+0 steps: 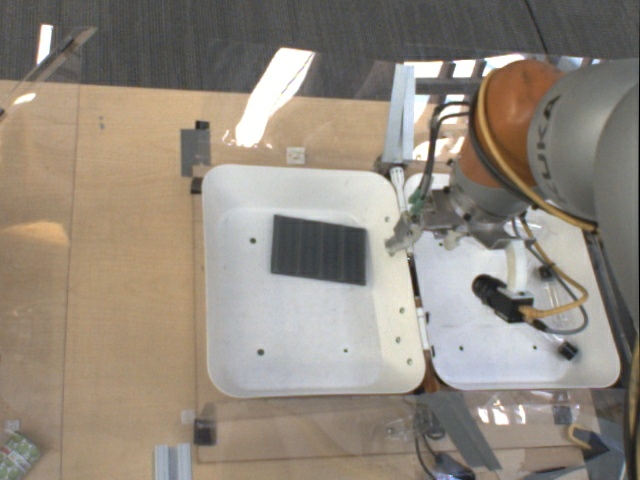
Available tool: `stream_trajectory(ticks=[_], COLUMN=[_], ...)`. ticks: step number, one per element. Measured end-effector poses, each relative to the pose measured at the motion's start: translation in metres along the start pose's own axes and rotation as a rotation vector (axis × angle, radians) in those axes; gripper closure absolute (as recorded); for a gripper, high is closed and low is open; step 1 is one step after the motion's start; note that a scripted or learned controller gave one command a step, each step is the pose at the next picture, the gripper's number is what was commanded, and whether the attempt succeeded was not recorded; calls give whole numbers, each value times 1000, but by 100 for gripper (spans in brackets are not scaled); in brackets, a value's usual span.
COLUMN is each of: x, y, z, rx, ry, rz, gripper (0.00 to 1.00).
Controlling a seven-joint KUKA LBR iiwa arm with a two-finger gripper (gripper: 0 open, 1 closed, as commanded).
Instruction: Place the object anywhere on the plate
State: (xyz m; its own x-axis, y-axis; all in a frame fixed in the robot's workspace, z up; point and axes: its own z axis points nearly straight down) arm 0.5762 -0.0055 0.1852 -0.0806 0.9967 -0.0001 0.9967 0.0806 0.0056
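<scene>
Part of the maker's lettering is seen on the grey arm (585,118), just beside the orange band: dark capitals reading roughly "UK", cut off by the band's edge, so the full word cannot be read. A small white tag (295,155) is seen on the bench (110,298) above the left bin (300,368); whatever is printed on it is too small to be read. No other text or numbers can be made out.
</scene>
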Motion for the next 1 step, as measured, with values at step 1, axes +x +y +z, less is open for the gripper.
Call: stream_trajectory(ticks=[1], x=[1], y=[2], z=[-11], rx=[-6], ry=[0], rz=[-5], gripper=[100])
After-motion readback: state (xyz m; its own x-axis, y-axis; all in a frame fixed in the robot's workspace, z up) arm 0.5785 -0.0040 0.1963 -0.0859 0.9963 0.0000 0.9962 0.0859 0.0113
